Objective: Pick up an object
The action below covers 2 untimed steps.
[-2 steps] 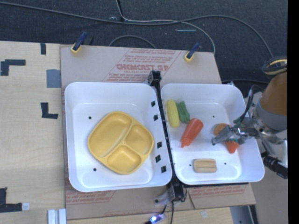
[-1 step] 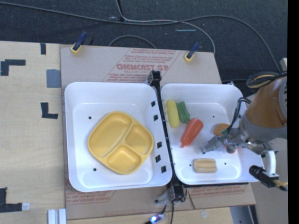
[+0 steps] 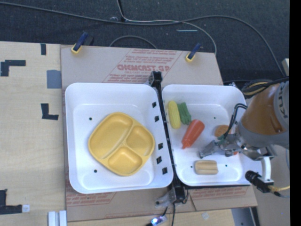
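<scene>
Landmark: right shallow white plastic bin (image 3: pixel 207 92). The grey two-finger gripper (image 3: pixel 205 151) sits low inside it, right of centre, fingers pointing toward the bin's middle. Jaws look parted, nothing between them. Arm's grey body with orange band (image 3: pixel 262 114) overhangs the bin's right wall.

Objects in that bin:
- tan rectangular bread-like block (image 3: pixel 206 167) near the front wall, just in front of the fingertips, apart from them
- orange-red carrot-shaped toy (image 3: pixel 193 133) around the bin's centre, tilted, just beyond the fingertips
- yellow corn-cob toy (image 3: pixel 174 114) and green elongated vegetable toy (image 3: pixel 184 112) side by side, touching, toward the bin's left wall
- small orange round piece (image 3: pixel 221 130) right of the carrot, partly hidden by the gripper

Left of that bin, touching it along the shared edge: second white bin (image 3: pixel 75 126) holding a yellow three-compartment plastic plate (image 3: pixel 121 143).
</scene>
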Motion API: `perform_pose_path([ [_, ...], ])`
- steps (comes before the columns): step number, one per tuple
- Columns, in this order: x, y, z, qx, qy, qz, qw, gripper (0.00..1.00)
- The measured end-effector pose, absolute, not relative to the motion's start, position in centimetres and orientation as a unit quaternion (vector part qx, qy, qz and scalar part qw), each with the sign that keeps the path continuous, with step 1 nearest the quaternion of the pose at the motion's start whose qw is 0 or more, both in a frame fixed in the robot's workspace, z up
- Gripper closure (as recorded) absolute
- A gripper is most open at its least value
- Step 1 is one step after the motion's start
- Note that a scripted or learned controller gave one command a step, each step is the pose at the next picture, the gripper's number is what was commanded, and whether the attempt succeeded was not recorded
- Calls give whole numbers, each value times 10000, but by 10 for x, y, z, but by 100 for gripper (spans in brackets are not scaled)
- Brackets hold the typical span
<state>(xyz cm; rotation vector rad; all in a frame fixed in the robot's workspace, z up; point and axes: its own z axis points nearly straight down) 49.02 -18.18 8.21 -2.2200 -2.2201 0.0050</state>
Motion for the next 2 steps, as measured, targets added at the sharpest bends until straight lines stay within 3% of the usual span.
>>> perform_pose_path([
  [1,491,-182,93,-7070,-7072,17,4,100],
  [2,489,-184,132,-7069,-7073,5,8,100],
])
